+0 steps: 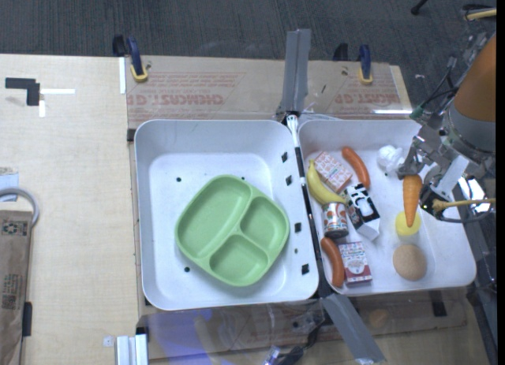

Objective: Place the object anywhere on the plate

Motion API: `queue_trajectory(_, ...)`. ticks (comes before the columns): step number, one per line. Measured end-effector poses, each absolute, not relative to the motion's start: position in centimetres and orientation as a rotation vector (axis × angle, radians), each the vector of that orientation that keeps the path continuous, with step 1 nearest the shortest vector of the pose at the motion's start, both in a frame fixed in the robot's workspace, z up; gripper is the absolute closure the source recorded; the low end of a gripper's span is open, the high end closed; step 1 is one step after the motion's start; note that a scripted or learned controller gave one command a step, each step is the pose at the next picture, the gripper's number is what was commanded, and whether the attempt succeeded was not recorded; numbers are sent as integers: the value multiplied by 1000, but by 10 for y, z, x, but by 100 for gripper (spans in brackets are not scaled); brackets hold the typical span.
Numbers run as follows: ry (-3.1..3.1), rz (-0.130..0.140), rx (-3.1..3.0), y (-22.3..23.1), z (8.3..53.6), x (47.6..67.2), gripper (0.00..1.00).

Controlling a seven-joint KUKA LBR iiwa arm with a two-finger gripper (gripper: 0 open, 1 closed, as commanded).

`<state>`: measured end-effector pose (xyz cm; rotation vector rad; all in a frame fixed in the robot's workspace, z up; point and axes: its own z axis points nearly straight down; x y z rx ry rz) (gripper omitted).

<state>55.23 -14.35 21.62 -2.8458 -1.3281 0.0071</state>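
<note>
Since the plate (231,231) waits at lower centre, the gripper (417,184) at right grasps a carrot (411,199) for carrying over

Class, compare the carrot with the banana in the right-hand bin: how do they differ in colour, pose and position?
The carrot is orange; the banana is yellow. The carrot stands nearly upright, tip down on a yellow object, while the banana lies flat on the bin floor. The carrot is at the hand on the bin's right side; the banana lies against the left wall, beside the divider. Both are elongated toy foods in the same bin.
</note>
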Motion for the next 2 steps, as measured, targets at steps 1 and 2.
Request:
queue_trajectory(1,-1580,8,-2712,-56,201,534,100)
queue_trajectory(2,-1926,6,-2479,14,190,534,100)
